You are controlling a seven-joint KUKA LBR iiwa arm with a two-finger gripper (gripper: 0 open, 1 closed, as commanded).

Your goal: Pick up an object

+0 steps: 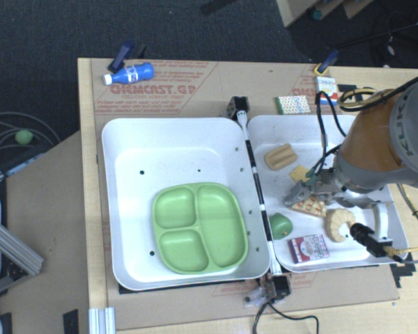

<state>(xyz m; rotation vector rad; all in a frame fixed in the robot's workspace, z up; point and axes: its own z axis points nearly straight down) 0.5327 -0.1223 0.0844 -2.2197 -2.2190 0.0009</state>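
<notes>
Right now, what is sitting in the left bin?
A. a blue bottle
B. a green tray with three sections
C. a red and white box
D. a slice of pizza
B: the green tray lies in the left bin, its three sections facing up.

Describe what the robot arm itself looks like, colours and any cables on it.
The arm is a thick rounded tube, grey with a broad orange band above the wrist. Black cables run along its left side down toward the gripper, which is a small grey metal head. A black part with a silver bracket sticks out below it.
</notes>
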